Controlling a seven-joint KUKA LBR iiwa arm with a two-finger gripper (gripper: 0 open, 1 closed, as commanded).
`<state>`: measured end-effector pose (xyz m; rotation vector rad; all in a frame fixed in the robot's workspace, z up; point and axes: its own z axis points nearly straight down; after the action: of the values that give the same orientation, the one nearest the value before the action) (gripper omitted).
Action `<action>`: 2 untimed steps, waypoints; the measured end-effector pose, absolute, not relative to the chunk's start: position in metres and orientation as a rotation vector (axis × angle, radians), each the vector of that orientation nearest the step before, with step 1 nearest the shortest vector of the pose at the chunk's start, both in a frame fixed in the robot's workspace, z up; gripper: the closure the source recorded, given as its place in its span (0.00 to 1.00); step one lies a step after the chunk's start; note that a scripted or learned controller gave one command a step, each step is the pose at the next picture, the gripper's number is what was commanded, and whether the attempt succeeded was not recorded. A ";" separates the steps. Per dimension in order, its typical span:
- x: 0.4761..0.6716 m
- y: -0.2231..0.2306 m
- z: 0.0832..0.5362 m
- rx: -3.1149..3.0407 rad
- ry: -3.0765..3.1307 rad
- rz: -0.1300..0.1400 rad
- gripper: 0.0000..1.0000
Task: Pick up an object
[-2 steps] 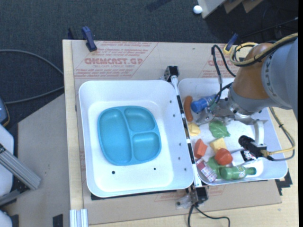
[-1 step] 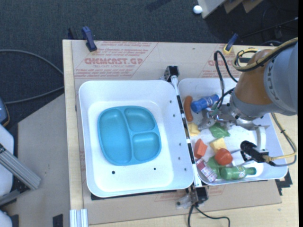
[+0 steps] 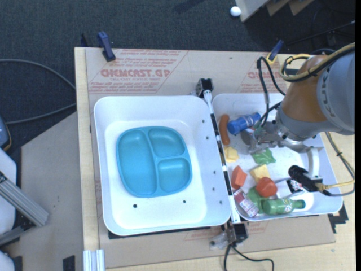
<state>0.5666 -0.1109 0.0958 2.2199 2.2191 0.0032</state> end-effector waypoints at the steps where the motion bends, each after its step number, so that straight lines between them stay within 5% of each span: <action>1: 0.567 -0.111 0.096 2.220 2.219 0.003 0.00; 2: 0.564 -0.104 0.087 2.220 2.214 -0.002 0.00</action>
<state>0.5636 -0.1044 0.0866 2.2200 2.2137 -0.0016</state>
